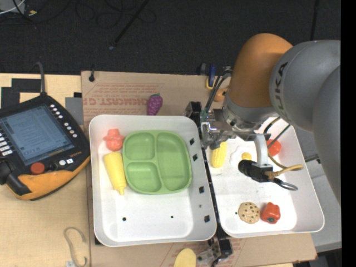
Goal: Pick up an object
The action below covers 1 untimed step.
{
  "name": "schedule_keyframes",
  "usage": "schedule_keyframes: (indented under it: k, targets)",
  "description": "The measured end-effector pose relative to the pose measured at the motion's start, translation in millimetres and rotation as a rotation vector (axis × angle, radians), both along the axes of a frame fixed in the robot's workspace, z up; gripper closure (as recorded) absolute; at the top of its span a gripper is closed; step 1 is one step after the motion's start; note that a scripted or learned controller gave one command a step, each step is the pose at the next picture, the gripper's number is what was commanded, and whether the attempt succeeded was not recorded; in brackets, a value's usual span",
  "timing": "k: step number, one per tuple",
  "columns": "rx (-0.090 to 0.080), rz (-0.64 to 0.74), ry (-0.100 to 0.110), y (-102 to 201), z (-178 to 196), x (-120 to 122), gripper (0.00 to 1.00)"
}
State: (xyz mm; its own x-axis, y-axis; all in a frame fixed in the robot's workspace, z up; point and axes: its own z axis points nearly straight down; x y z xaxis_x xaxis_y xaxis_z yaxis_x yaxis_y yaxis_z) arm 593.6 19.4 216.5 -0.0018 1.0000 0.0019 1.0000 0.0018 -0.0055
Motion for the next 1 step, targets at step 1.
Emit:
schedule_keyframes:
  k: [1]
  targets:
    - [-0.001,-0.003,-0.003,1.1,1.7,2.5,1.0]
